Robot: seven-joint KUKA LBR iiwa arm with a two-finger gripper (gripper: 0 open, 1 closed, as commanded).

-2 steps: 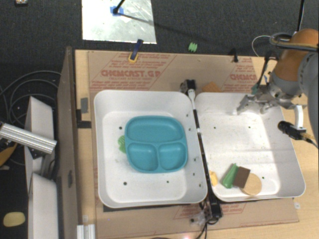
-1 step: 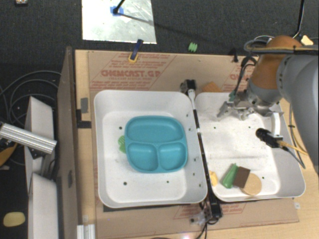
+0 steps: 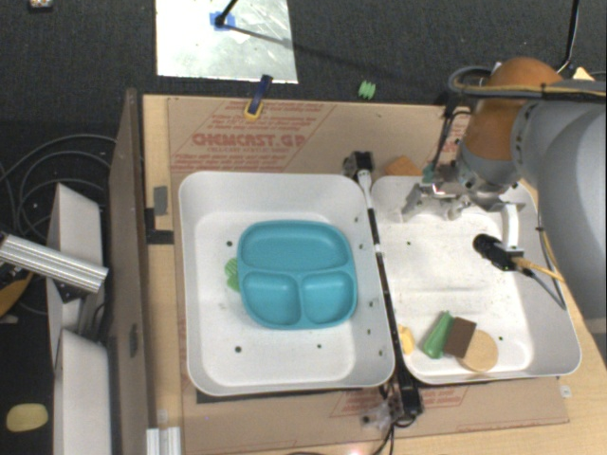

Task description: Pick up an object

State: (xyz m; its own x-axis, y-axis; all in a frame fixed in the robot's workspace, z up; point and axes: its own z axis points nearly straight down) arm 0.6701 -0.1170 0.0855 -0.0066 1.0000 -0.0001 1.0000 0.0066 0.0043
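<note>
- Gripper [image 3: 441, 197] hangs over the far end of the right bin [image 3: 446, 273], close to the wall it shares with the left bin [image 3: 209, 216]; nothing seen in it; whether it's spread or closed can't be made out from this angle
- Likely targets sit at the opposite, near end of the right bin: green piece [image 3: 436, 335], brown block [image 3: 462, 336] and tan disc [image 3: 481, 352], packed in a row, each touching the next; all well apart from the gripper
- Yellow bit [image 3: 406, 339] lies just beside the green piece, close to the bin's left wall; small and hemmed in, so a poor pick
- Left bin holds a blue divided tray [image 3: 297, 273], lying flat with three compartments showing; green scrap [image 3: 230, 273] pokes out at its left edge, mostly hidden
- Handling, judged: green piece looks light, rigid and elongated; pinch across its narrow width at mid-length; surface looks smooth, so it may slip
- Brown block looks light and stiff; its straight sides should grip well, but neighbours crowd both sides; disc lies flat and low, so it's hard to get under
- Tray looks stiff and light but wide; take it at the rim only
- Pick not begun; next move needs travel to the near end, then a descent; risk is closing on two pieces at once or just shoving the cluster
</note>
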